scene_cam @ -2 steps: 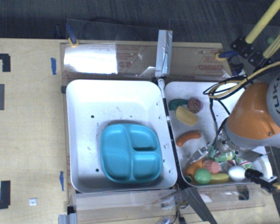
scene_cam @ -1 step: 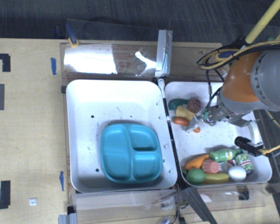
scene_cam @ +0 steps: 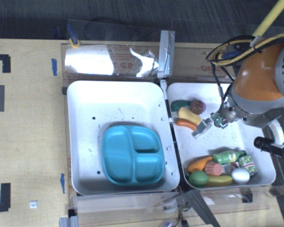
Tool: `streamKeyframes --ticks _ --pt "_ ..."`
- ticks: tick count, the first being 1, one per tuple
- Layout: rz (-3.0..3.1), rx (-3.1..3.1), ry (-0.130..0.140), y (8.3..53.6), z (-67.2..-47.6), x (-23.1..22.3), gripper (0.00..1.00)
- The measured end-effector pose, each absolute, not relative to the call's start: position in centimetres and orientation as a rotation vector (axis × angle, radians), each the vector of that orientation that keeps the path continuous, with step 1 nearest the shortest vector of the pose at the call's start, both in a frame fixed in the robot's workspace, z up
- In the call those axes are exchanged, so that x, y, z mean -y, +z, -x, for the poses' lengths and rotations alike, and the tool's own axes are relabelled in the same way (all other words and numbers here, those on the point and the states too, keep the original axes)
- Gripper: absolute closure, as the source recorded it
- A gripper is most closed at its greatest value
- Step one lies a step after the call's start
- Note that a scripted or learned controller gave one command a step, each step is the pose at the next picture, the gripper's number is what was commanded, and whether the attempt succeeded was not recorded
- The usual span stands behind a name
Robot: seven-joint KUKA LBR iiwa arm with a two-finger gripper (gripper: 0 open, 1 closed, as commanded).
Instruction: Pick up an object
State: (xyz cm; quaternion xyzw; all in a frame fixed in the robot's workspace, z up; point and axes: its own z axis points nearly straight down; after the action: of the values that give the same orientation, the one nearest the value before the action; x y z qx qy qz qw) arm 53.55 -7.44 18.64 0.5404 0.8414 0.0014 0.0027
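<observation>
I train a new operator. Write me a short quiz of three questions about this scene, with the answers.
1. True or false: the blue divided tray lies in the left bin.
2. The gripper is above which bin? A) left B) right
3. Fill in: the white egg lies in the group at the right bin's ____ edge (near or far).

Key: 1 true. 2 B. 3 near.

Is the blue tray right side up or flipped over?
Right side up. The blue tray shows its three hollow sections facing the camera, and it lies flat in the left bin.
</observation>
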Motion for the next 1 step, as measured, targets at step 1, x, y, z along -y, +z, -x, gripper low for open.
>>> streamKeyframes --ticks 1 --pt "-1.648 -2.662 0.006 8.86 -59.73 10.97 0.0"
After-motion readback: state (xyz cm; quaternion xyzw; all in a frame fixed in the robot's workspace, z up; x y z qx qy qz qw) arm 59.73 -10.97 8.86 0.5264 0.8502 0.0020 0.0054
